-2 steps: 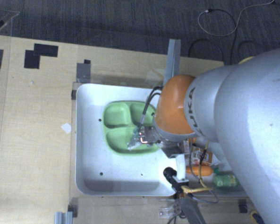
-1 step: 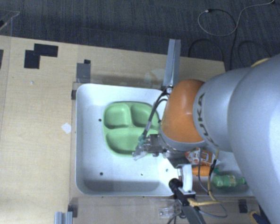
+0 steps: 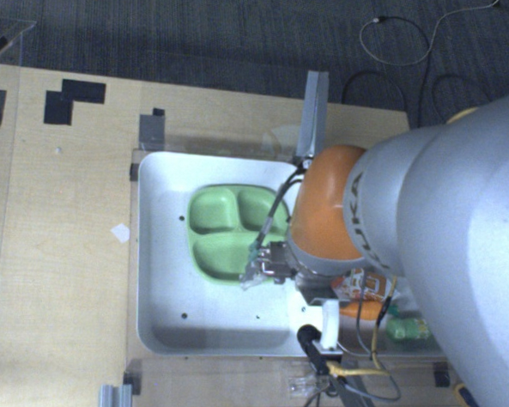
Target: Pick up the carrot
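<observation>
A small stretch of the carrot (image 3: 357, 310) shows at the lower right of the frame, an orange, smooth-looking piece lying roughly level, with most of it covered by the arm (image 3: 442, 227) above it and by a white bracket (image 3: 329, 325) at its left end. It lies in the right bin (image 3: 418, 348), of which very little can be seen. Just above the carrot is a red-and-white package (image 3: 363, 286) with printing too blurred to read, and to its right a green item (image 3: 408, 329) whose shape cannot be made out. On the arm, beside the orange band (image 3: 322, 215), dark letters run along the grey casing, partly cut off, reading something like "KU". The left bin (image 3: 161, 261) fills the middle of the frame, a shallow white tray with a few small dark holes in its floor. In it lies a light green divided plate (image 3: 227, 227) with three compartments, set toward the bin's upper right. The gripper (image 3: 263, 266) hangs over the plate's lower right edge, well apart from the carrot; whether its jaws are spread or pressed together cannot be told from here. Black and yellow cables (image 3: 352, 368) trail at the bottom edge.
</observation>
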### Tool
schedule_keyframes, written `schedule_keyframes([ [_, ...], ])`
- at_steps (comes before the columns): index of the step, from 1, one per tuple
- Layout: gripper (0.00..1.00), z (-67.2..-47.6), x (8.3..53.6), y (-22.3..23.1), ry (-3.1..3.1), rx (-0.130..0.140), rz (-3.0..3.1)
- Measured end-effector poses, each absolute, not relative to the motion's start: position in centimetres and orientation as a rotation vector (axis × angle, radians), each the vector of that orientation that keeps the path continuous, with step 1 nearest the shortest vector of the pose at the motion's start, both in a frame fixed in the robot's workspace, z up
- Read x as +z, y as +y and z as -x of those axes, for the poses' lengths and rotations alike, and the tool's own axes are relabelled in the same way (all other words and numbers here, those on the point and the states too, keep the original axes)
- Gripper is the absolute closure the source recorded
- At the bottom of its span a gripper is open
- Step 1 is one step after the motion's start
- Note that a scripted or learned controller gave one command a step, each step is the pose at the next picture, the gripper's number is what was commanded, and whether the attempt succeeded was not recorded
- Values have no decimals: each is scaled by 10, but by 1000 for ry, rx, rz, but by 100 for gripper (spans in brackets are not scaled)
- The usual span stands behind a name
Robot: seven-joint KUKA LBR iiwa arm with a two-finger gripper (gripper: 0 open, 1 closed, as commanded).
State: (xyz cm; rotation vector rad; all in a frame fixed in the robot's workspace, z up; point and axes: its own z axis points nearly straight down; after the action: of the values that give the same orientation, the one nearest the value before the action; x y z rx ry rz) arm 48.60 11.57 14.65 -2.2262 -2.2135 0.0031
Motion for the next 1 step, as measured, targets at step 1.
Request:
schedule_keyframes([
  [1,0,-531,93,151,-2499,-25,1926],
])
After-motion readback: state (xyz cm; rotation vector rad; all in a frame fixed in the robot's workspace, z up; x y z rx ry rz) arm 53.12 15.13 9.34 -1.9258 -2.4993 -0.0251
